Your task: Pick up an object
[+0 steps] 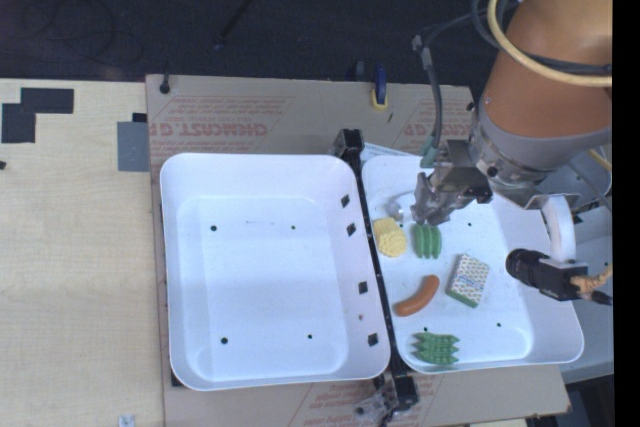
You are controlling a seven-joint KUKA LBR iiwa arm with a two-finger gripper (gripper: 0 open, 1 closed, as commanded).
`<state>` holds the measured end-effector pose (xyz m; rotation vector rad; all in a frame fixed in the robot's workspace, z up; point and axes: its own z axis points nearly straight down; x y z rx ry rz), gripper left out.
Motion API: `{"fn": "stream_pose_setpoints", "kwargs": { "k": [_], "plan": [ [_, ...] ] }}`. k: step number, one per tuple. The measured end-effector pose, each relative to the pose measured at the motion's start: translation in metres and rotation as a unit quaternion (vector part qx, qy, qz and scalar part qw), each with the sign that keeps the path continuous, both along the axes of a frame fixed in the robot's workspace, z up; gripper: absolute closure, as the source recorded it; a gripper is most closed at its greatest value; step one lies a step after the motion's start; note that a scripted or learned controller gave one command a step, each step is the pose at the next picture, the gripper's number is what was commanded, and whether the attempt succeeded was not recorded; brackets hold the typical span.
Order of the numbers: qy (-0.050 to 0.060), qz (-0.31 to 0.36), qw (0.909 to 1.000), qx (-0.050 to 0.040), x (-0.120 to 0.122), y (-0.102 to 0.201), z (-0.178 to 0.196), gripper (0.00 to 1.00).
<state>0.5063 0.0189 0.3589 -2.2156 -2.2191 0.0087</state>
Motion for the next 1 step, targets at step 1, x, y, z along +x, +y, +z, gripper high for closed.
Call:
{"fn": "stream_pose_setpoints", "kwargs": {
  "k": [1],
  "plan": [
    [-0.006,-0.002,1.0000,-0.0019,0.1051,-0.0458,0.0077,1.00]
  ]
}}
